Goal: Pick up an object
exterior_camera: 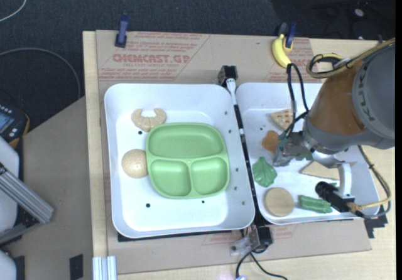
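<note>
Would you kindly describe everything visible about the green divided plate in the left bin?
The green plate is a rounded rectangle of matte, plastic-looking material with three compartments: one wide at the far side, two smaller at the near side. It lies flat in the left bin, compartments bare. A tan round piece sits against its left edge.

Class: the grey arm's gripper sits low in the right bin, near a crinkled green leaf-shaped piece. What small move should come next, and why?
Probably a short shift toward the crinkled green leaf-shaped piece, then a descent. The gripper sits just up and right of it, beside a small brown lump, with nothing visibly held.
</note>
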Controlling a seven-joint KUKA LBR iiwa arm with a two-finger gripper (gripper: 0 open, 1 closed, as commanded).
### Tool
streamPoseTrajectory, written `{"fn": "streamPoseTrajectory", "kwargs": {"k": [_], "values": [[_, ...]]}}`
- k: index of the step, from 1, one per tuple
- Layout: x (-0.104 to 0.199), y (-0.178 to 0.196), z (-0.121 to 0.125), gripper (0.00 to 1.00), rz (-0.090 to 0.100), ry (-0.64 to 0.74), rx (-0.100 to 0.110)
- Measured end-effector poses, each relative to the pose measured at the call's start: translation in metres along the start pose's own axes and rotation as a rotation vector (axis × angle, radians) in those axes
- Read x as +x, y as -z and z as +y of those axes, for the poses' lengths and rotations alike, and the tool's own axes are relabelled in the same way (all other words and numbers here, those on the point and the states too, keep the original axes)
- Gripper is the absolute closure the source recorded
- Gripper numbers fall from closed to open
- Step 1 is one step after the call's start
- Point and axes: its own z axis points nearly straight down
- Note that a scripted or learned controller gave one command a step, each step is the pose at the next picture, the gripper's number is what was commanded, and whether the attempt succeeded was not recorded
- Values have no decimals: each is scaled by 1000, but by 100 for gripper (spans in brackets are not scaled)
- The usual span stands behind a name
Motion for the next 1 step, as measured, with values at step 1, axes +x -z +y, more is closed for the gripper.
{"fn": "streamPoseTrajectory", "kwargs": {"k": [1], "values": [[2,0,-44,100,1,-1,1]]}}
